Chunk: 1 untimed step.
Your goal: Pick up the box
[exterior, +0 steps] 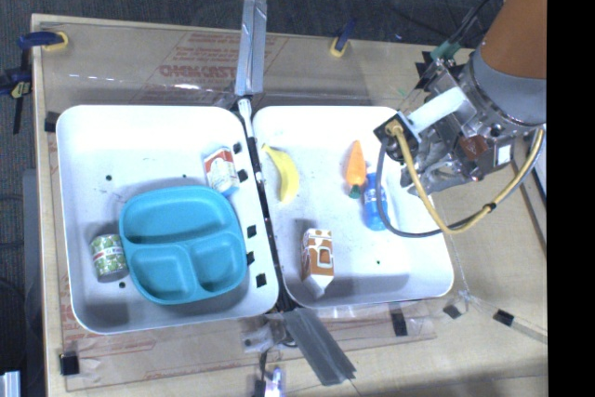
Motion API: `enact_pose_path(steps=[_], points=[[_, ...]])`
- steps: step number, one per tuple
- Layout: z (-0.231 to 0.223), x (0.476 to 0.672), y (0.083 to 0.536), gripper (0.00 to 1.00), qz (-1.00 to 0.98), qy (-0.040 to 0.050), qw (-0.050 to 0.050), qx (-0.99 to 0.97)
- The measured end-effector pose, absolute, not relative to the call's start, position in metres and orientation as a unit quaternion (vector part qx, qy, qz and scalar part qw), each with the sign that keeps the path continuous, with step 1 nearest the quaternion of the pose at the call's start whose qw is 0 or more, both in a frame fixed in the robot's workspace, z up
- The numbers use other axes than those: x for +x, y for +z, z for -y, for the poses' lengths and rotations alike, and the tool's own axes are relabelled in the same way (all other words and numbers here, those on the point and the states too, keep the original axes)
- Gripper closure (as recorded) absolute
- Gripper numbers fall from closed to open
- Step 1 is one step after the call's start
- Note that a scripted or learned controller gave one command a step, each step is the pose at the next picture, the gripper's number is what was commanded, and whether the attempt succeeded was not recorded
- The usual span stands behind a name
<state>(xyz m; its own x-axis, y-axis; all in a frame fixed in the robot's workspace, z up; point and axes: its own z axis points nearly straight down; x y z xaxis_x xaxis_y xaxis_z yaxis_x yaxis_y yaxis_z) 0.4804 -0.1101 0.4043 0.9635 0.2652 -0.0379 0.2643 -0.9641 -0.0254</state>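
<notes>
An orange-and-white carton box (317, 258) stands in the right bin (418, 270) near its front wall. A smaller red-and-white box (219, 170) leans against the divider side of the left bin (84, 135), just behind the blue plate. My gripper (429, 165) hangs over the right bin's right edge, well to the right of and behind the orange box. It is closest to the blue bottle and touches neither box.
In the right bin lie a banana (284, 174), a carrot (355, 165) and a blue bottle (375, 205). The left bin holds a blue divided plate (183, 242) and a green can (108, 257).
</notes>
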Motion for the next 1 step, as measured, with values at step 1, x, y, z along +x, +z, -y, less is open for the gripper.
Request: enact_pose_path(steps=[1], points=[[0.1087,0.4811,0.4134,1.0,0.138,0.0228,0.011,-0.99]])
